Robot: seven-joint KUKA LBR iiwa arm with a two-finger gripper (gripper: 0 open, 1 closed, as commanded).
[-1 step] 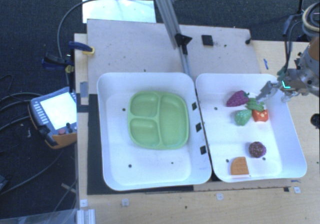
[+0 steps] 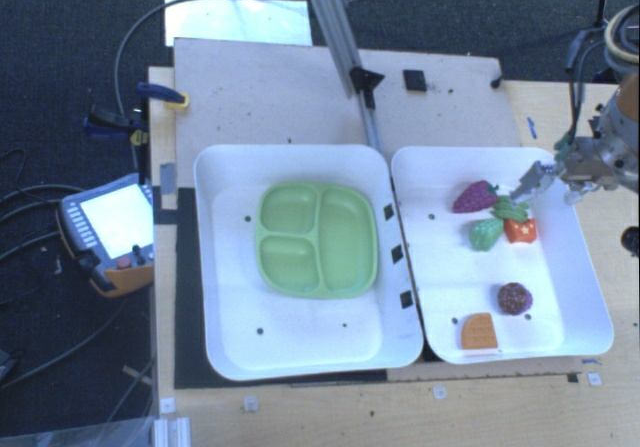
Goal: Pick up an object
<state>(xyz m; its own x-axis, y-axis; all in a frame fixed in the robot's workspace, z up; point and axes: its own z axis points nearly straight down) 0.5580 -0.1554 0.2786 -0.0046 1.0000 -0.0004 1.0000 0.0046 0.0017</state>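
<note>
White plastic, two bins side by side. The left bin holds a green tray. My claw hangs over the upper right part of the right bin, near its far rim; whether it is wide or narrow I cannot tell. Just below and left of it cluster a purple fruit, a green fruit and a red fruit. Nearer the front lie a dark ball and an orange wedge, apart from each other.
</note>
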